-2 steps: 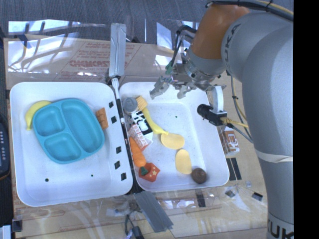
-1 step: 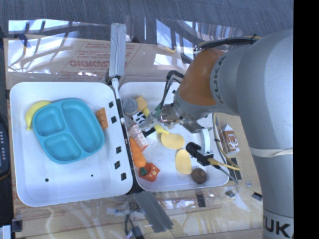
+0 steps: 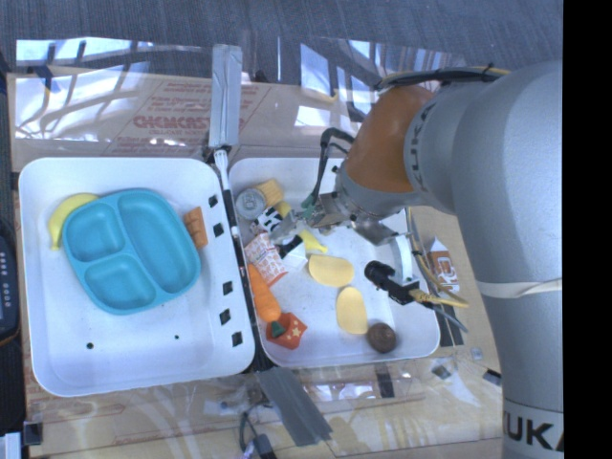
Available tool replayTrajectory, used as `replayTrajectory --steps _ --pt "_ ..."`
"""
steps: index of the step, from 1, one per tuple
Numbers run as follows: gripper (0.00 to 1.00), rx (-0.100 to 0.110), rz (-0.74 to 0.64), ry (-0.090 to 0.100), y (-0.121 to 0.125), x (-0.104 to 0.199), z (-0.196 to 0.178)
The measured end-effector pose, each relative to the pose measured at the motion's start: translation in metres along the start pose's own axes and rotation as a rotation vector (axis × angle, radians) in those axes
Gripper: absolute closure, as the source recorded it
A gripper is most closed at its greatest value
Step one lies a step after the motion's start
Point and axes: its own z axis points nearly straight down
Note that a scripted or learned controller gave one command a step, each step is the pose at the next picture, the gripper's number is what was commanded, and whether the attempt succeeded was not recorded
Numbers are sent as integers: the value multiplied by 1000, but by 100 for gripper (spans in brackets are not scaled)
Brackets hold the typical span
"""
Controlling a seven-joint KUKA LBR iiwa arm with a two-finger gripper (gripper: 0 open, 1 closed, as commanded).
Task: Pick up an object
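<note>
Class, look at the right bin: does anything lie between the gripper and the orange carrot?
Yes, partly. A red-and-white packet lies at the upper end of the carrot, roughly on the line down from the gripper. The lower half of the carrot looks uncovered.

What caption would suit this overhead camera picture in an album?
Grey-and-orange robot arm reaches into the right white bin; the left white bin holds a blue divided plastic plate.

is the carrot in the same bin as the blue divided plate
No, the carrot lies in the right bin; the blue divided plate sits in the left bin.
</note>
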Motion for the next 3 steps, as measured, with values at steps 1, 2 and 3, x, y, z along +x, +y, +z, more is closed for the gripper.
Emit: replayTrajectory --steps 1,2,3 --pt "0 6 40 -1 61 -15 5" --pt "0 0 23 -7 54 4 4" --pt "0 10 38 -3 71 5 6"
